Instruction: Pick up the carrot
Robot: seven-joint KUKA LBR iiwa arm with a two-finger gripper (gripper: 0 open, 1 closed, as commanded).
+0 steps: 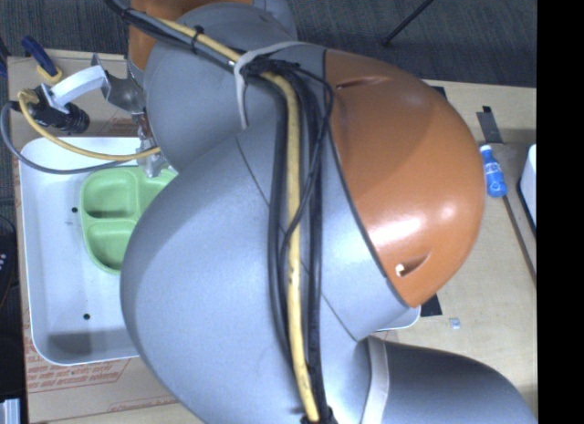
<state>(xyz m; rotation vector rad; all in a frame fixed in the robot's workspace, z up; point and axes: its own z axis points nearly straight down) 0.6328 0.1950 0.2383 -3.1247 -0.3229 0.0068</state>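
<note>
So the arm is parked right over the bench and hogs most of the shot, grey shell with the orange band bulging toward the camera and a bundle of cables running down it. The claw seems to be up near the far rim of the left bin, but it's mostly buried behind the arm, so can't tell if it's wide, narrow or holding anything. Just below the claw sits a green divided tray on the bin floor. The carrot can't be made out at all; the arm covers most of the bin. Best guess, it's in the reach-and-descend step, and the next move needs the claw lined up on the carrot before closing. Room is tight: bin wall right beside the claw, tray edge under it, open bin floor toward the near-left corner.
</note>
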